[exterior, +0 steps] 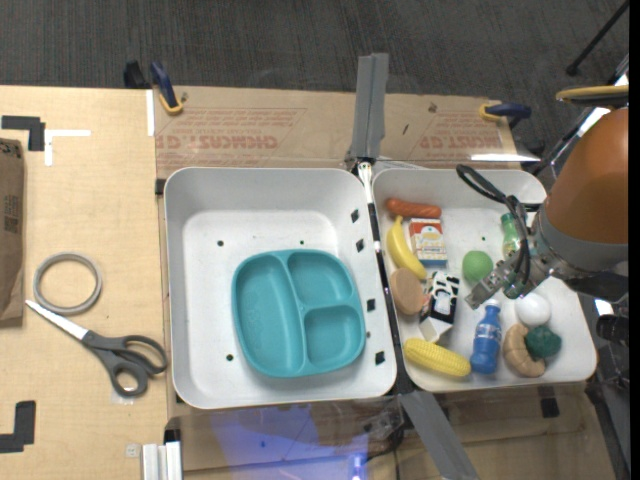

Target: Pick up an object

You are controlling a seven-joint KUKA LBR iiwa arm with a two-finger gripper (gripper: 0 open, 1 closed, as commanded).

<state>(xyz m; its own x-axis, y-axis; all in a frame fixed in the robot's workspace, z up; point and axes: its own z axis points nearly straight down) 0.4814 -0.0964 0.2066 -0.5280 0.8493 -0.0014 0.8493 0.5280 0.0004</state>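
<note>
Pale wood and cardboard cover the bench (90, 198), dark carpet beyond it. The gripper (508, 280) hangs low in the right bin (570, 368); whether it grips anything I cannot tell. A green ball (477, 265) lies just left of it, a white ball (532, 310) just nearer. Banana (402, 249), corn (436, 357) and blue bottle (486, 339) crowd around. The left bin (200, 228) holds a teal divided plate (298, 311)

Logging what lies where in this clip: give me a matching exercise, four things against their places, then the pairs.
Things:
1. teal plate
2. scissors
3. corn cob
4. blue bottle

Places:
A. on the bench, left of both bins
B. right bin, near front wall
C. left bin
D. right bin, just right of the corn cob

Pairs: 1-C, 2-A, 3-B, 4-D
</note>
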